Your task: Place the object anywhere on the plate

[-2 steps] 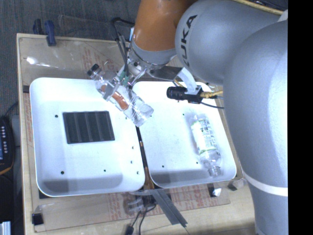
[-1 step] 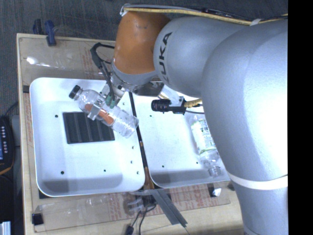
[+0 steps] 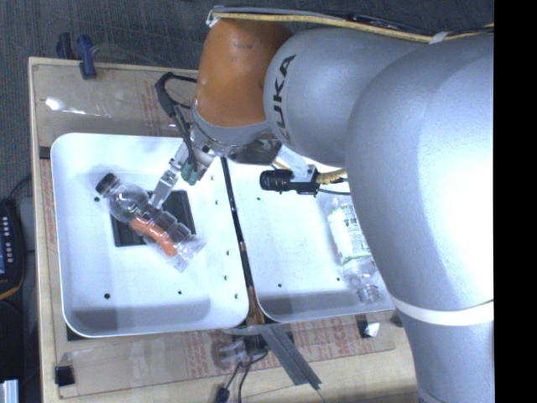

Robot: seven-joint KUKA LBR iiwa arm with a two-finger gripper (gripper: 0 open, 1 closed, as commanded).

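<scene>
Gripper (image 3: 164, 190) sat low in the left bin (image 3: 75, 154), fingers reaching down-left from the wrist w/ the orange band (image 3: 239, 65). Couldn't tell if the gripper was apart or together: the tips ran into the clutter and merged w/ it.

Task's thing, prob. the clear plastic bottle (image 3: 147, 217), lay in the left bin just below-left of the gripper, touching or nearly touching the tips. Long axis ran diagonal, dark cap at upper-left, base at lower-right. Something orange (image 3: 159, 233) showed inside or against it. It lay across a dark flat square (image 3: 178, 212), which I took for the plate, though that's a guess; if so, the bottle was already partly on it.

Key relation: bottle's axis ran roughly crosswise to the line of the fingers, which suits a pinch across the body, approx. mid-length.

Second clear bottle (image 3: 352, 246) lay in the right bin (image 3: 285, 275), along its right side, partly cut off by the arm (image 3: 403, 141). Arm's bulk hid much of the right bin and the table (image 3: 109, 95) behind it. Whether anything was actually between the fingers: not visible.
</scene>
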